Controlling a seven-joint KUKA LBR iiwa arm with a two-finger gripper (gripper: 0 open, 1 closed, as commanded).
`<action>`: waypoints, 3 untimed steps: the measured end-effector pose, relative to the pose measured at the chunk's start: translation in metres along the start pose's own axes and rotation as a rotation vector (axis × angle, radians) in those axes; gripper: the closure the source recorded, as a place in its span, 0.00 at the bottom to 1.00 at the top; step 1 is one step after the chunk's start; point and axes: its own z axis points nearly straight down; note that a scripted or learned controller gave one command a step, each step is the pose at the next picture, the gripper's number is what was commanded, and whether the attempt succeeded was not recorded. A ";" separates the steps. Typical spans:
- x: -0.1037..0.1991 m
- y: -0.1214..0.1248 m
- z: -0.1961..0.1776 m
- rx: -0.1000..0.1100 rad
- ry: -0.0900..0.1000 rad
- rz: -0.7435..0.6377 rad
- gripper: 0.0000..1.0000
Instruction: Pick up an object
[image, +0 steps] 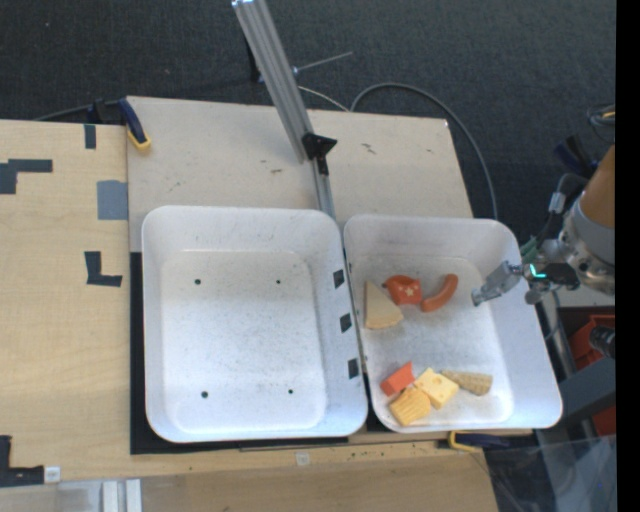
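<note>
The right bin (520, 330) holds several toy foods. A red tomato (403, 289) lies beside a curved orange sausage (441, 293), with a tan wedge (381, 308) just to their left. Near the front are a small red block (397, 378), a yellow cheese piece (436, 386), an orange ridged block (410, 406) and a tan cone-shaped piece (472, 381). My gripper (503, 280) hovers over the right side of this bin, to the right of the sausage and apart from it. Nothing shows in its grasp.
The left bin (160, 300) stands beside the right one, their walls meeting in the middle. A slanted metal pole (285, 85) rises behind the bins. A cable (440, 105) loops across the board at the back right.
</note>
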 end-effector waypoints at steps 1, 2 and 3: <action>0.000 0.001 -0.002 -0.004 -0.001 -0.001 0.00; -0.010 0.001 0.054 0.002 -0.001 0.000 0.00; 0.001 0.003 0.110 0.002 0.001 -0.001 0.00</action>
